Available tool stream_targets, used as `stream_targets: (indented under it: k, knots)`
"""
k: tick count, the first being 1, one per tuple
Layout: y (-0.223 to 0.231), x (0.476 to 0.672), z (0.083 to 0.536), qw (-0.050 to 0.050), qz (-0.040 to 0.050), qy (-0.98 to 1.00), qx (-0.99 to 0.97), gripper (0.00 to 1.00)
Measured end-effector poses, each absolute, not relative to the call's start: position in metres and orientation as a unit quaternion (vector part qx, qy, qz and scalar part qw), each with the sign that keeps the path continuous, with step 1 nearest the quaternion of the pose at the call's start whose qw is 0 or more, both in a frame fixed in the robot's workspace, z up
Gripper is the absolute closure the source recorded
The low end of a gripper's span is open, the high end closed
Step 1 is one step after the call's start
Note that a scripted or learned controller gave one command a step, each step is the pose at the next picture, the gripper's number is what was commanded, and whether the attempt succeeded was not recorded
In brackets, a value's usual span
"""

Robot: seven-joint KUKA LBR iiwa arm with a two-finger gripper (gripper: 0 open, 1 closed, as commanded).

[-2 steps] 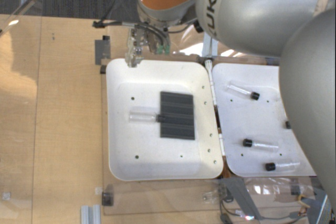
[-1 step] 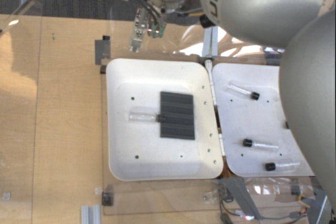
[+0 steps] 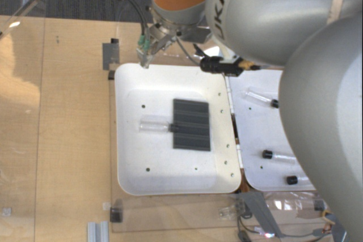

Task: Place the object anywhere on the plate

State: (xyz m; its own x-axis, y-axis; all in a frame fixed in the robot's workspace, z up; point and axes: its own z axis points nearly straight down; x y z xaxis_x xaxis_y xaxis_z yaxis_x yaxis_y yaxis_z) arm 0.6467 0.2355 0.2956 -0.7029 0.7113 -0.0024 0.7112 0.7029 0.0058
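**Inspector:** Wooden bench (image 3: 57, 122) is lying bare on the left, and the left bin (image 3: 122, 139) is sitting square on it. What is the gripper doing?

**Assistant:** The gripper (image 3: 145, 56) is hanging over the far left corner of that bin, above the rim and well apart from anything loose. Whether it is released or clenched, I cannot tell; nothing is showing in its grasp.

**Inspector:** And the item under test?

**Assistant:** The clear tube (image 3: 154, 124) is lying flat on the bin floor. Its dark cap end is touching the left edge of the dark ribbed plate (image 3: 191, 124); most of its body is resting off the plate.

**Inspector:** So I am judging the placement as not properly made. How should the step be done?

**Assistant:** I am recommending a descent straight over the middle of the clear body, with the grip set across the tube, not along it, since a round tube is likely to roll. After lifting, it should be carried rightward until the whole tube is over the ribs, then lowered before release.

**Inspector:** Anything further right?

**Assistant:** The right bin (image 3: 255, 139) is holding several spare tubes (image 3: 262, 98), and the grey arm (image 3: 272, 8) is reaching in above them.
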Motion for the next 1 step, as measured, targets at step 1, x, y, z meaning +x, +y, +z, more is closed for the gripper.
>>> stream_targets:
  k: [1]
  knots:
    - [0.2151, 0.6612, 0.3756, 0.003, 0.0039, 0.806, 0.592, 1.0]
